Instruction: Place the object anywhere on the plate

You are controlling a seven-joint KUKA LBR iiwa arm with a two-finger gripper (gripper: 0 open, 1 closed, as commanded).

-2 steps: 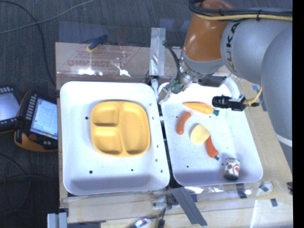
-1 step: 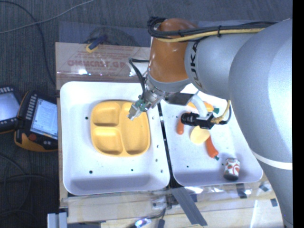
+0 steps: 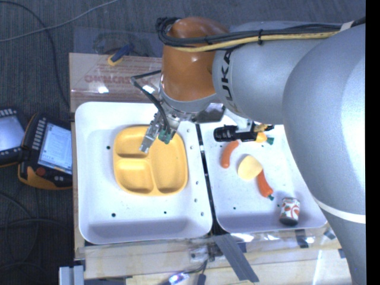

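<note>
Jaws (image 3: 155, 134) hang over the far edge of the yellow three-compartment plastic plate (image 3: 151, 162) in the left white bin (image 3: 95, 159), pinching a small green object (image 3: 165, 136), looks like. So the object sits right above the plate, and straight down should do it.
</note>
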